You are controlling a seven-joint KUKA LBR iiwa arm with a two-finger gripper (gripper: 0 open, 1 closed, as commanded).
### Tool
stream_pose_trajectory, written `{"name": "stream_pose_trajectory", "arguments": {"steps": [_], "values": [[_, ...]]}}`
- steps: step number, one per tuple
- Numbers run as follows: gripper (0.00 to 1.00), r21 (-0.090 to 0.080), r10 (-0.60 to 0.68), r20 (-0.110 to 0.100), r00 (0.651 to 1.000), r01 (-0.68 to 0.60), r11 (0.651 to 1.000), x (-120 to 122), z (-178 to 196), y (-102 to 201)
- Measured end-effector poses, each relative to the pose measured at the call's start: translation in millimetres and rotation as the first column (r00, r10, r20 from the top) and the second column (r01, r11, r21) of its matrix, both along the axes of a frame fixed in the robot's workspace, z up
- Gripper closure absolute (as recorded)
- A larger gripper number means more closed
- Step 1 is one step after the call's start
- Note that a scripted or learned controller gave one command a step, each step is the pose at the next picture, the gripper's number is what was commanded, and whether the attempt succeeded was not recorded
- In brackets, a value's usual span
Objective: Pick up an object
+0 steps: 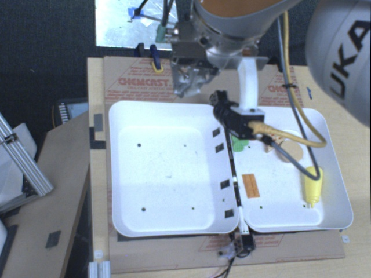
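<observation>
My gripper (189, 81) hangs from the grey and orange arm over the back edge of the left bin (124, 155), with its metal tip above the cardboard there. The right bin (336, 210) holds a flat orange block (250, 185) near the divider, a yellow bottle-shaped object (312, 190) on its right side, a green object (239, 144) partly hidden under a black fitting, and a pale tan round piece (294, 152). Nothing shows between the gripper's tips.
A black fitting (235, 118) with yellow and grey cables (290, 138) hangs from the arm over the right bin's back left corner. Black clips line the divider (233, 178) between the bins. A blue and yellow clamp (155, 58) sits behind the left bin.
</observation>
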State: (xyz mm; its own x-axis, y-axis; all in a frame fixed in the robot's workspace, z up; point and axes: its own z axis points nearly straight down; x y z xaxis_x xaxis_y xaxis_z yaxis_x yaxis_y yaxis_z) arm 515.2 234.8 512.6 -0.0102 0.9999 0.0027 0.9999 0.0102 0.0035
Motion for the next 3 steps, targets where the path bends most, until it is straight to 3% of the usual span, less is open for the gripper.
{"name": "stream_pose_trajectory", "arguments": {"steps": [1,2,3], "values": [[1.0,0.001,0.005,0.001,1.0,-0.005,1.0,0,11,0],[0.0,0.001,0.007,0.001,1.0,-0.007,1.0,0,11,0],[0.0,-0.003,-0.013,0.0,1.0,0.013,1.0,42,17,-50]]}}
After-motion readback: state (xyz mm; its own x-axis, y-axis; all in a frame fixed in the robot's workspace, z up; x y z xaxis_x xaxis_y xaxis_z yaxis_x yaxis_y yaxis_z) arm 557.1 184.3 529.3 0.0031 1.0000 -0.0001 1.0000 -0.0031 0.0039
